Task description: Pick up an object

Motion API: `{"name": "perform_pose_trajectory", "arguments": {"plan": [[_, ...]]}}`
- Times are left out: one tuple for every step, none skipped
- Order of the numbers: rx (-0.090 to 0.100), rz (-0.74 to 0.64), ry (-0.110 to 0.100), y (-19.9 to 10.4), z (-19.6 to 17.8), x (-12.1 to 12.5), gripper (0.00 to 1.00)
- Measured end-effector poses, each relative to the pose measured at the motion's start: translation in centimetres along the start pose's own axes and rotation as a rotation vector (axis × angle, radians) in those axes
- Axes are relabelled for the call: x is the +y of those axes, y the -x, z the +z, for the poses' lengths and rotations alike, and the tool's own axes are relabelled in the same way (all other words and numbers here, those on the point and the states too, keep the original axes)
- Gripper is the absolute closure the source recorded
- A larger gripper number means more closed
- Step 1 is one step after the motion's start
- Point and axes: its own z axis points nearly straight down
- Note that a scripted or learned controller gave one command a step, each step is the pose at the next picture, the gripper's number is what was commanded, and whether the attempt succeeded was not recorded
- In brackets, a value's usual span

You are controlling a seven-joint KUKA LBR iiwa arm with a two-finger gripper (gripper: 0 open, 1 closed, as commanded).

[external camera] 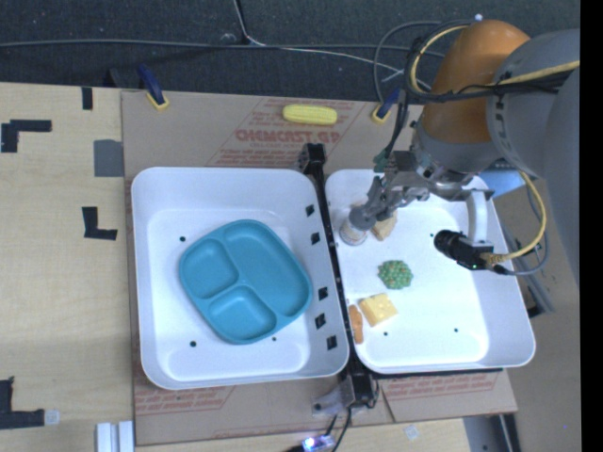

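The arm enters from the right, grey with a glossy orange band, and its end effector (369,217) sits low over the upper left part of the right bin (443,347). Finger opening cannot be told from this angle. A small tan chunk (384,228) lies against the tip; whether it is gripped is unclear. Nearby in the same bin rest a bumpy green ball (396,274), a pale yellow wedge (378,309) and an orange piece (356,323). The left bin (160,215) holds a smooth blue divided plate (245,281). A yellow oblong object (309,114) lies on the cardboard tabletop (207,130).
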Motion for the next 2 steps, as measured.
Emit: {"name": "perform_pose_trajectory", "arguments": {"plan": [[0.000, -0.002, 0.000, -6.3, -0.1, -0.8, 1.00], [0.001, -0.002, 0.000, -11.2, -0.8, -2.5, 1.00]]}}
